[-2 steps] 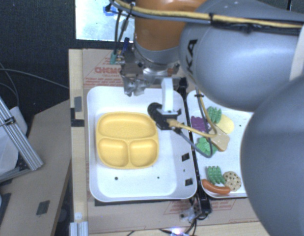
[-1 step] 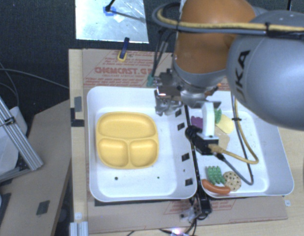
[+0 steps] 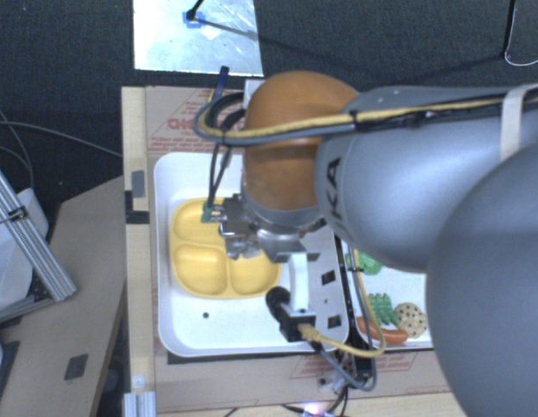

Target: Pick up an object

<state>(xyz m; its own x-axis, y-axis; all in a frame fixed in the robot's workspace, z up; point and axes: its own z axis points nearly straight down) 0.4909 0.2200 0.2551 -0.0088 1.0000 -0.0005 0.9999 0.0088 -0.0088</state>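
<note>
Over the left shallow white plastic bin, the grey arm's gripper hangs low above a yellow sectioned plastic tray, probably lined up to grasp it. The wrist hides its fingertips, so I cannot tell its state. Colourful items in the right bin are mostly covered.

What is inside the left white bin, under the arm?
A yellow divided tray lies in the left bin, toward its far side. The arm covers the tray's right part and the claw, so anything else beneath cannot be seen.
</note>
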